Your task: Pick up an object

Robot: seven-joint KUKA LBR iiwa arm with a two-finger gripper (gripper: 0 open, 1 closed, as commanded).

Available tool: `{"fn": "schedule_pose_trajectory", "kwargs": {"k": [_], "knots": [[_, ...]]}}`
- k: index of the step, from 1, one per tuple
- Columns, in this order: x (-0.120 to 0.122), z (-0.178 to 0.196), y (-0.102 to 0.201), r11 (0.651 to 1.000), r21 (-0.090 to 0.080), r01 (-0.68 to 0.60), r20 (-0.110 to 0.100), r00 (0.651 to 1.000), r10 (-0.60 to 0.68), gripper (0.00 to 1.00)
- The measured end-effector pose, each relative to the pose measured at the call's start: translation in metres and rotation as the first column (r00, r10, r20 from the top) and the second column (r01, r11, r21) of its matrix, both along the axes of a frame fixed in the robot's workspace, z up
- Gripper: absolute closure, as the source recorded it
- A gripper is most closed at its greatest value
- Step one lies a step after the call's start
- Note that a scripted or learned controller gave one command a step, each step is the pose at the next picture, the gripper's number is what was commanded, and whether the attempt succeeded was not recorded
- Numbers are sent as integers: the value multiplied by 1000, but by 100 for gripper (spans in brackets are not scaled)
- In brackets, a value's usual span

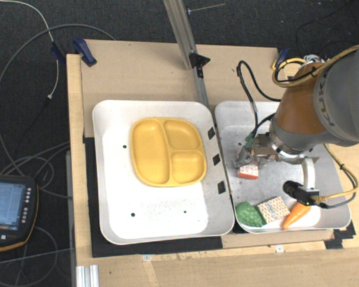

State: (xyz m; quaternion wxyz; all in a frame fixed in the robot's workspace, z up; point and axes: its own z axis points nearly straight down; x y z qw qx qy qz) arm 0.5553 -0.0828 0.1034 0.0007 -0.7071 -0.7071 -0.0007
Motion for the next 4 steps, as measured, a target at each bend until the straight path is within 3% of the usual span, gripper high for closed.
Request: {"fn": "schedule_pose_trajectory", "kwargs": {"k": [2,3,4], "knots": [[2,116,-17,1000,-3,-1,8,1000,1,100],[2,99,-17,1000,-1,0,-4,1000,0,100],[14,114,37,1000,1,-7,2,1000,7,100]]}}
